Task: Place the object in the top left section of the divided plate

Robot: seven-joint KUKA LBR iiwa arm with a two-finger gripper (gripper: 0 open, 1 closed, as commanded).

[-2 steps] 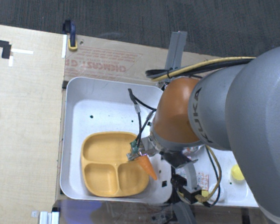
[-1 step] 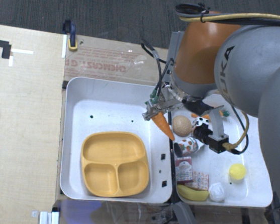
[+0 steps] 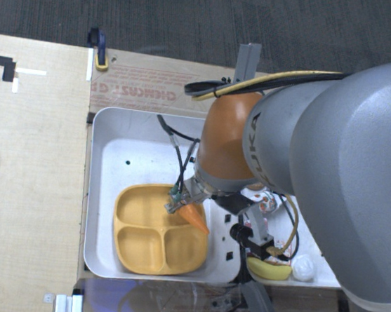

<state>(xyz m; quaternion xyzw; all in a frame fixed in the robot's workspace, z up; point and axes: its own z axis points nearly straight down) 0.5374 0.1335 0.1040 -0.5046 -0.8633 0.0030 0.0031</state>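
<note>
The grey arm (image 3: 334, 176) is reaching across the white bin (image 3: 111, 148), which is occupying the bench's (image 3: 24, 166) right portion. The yellow divided plate (image 3: 160, 239) is lying at the bin's near edge. The end effector (image 3: 178, 202) is hanging over the plate's far-right rim, apparently pinching an orange carrot-like object (image 3: 195, 217), probably positioning it for release.

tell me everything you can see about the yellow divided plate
The divided plate is a mustard-yellow, matte, plastic-looking dish with rounded corners and raised ridges splitting it into three sections: one long one along its upper side and two smaller ones below. It lies flat on the floor of the white bin, toward the bin's lower left corner. An orange carrot-like object overlaps its right edge, with the arm hanging above that side. The sections look bare otherwise.
</note>
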